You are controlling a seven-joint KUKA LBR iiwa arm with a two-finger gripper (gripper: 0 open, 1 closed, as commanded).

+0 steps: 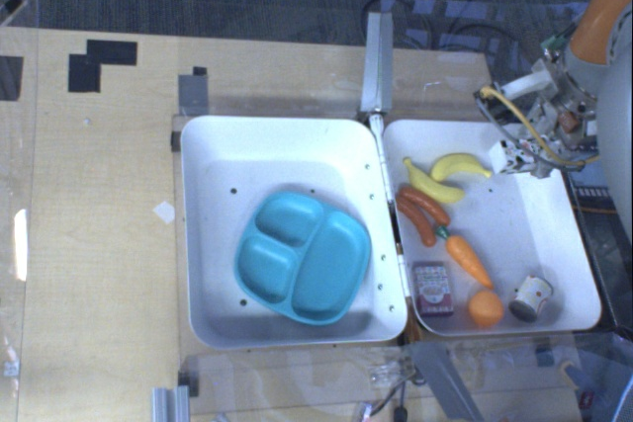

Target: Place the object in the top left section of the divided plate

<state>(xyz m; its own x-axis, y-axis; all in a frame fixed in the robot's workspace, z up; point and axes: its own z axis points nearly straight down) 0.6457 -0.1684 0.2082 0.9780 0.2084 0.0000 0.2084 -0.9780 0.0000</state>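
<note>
A blue divided plate [302, 257] lies in the left bin [213, 173], with two small sections on its left and one large section on its right. The top left section [289, 214] holds nothing. In the right bin [579, 257] lie two yellow bananas [447, 175], red-brown sausages [420, 212], a carrot [465, 257], a small can [432, 289], an orange [485, 308] and a white mug [531, 297]. My gripper [522, 156] hovers at the right bin's upper right, just right of the bananas.
A metal divider [377, 79] runs between the bins at the back. Yellow cables [509, 104] loop around the wrist. The wooden bench [89, 212] stretches to the left of the bins.
</note>
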